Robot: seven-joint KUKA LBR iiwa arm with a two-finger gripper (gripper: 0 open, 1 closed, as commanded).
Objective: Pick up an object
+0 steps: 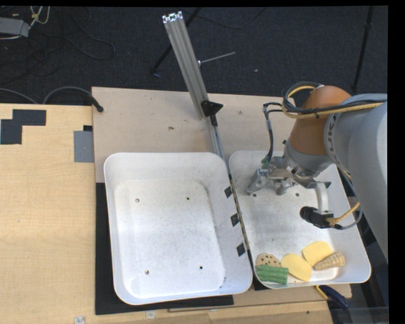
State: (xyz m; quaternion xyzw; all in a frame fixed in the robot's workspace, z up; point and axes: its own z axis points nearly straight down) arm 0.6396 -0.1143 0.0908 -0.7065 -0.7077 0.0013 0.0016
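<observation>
Camera view, lower right of frame first: a small heap of toy food lies in the near corner of the right bin [354, 269]; a green piece [273, 274] at the front rim, a brown spotted cookie [268, 260] touching it just behind, a yellow piece [297, 266] to their right, a second yellow piece [316, 251] a bit further back & right, and a tan ridged cone [330, 260] lying on its side beside that one, near the bin's right edge; all close together, some touching. Left bin [120, 171] sits alongside, lower centre; the 2 bins meet along a seam w/ small black clips [235, 219]. Further back, mid right: the gripper [271, 178] hangs low over the far part of the right bin, well apart from the food heap; nothing seen between its fingers; whether they're spread or closed — can't tell from this angle. Grey arm [361, 145] w/ orange band [316, 123] comes in from the right edge. Beyond the bins, a slanted metal rail [188, 66] rises toward upper centre; dark floor w/ cables [38, 19] at top.
</observation>
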